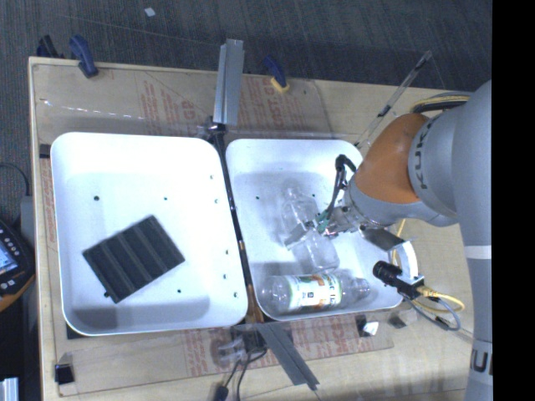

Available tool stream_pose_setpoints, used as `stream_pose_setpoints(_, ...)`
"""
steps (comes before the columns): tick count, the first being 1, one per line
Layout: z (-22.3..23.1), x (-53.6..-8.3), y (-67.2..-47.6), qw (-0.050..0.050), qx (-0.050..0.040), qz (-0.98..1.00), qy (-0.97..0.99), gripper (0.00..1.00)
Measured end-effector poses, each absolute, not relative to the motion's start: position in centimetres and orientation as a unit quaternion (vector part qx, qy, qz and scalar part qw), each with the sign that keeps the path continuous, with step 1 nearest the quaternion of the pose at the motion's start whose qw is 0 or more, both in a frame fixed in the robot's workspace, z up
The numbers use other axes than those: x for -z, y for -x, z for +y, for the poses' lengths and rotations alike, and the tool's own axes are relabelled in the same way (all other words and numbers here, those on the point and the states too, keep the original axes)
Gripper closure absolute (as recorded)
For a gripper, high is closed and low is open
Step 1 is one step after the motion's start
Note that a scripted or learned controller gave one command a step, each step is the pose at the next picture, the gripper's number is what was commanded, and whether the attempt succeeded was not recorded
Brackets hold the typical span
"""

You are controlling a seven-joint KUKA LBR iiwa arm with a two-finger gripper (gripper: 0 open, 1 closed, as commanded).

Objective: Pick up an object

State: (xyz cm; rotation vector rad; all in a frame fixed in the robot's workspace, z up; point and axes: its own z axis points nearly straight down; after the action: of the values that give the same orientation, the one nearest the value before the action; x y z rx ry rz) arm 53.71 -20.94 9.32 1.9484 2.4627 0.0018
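While the gripper (322,222) sits low at the right bin's (251,165) centre, its grip state is unreadable; the clear bottle (313,291) lies at six o'clock, not yet lifted; the pick seems unfinished

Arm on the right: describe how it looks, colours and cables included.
The arm is built of smooth, rounded grey segments, with a glossy orange band above the wrist. A black cable loops beside the wrist, with thin coloured wires near the gripper. A small black and white fitting sits below it.
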Motion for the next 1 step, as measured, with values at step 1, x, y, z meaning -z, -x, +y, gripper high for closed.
stream_pose_setpoints(1, -19.79, -9.24, -59.42, 0.0, 0.0001, 0.769, -0.639, 0.0)
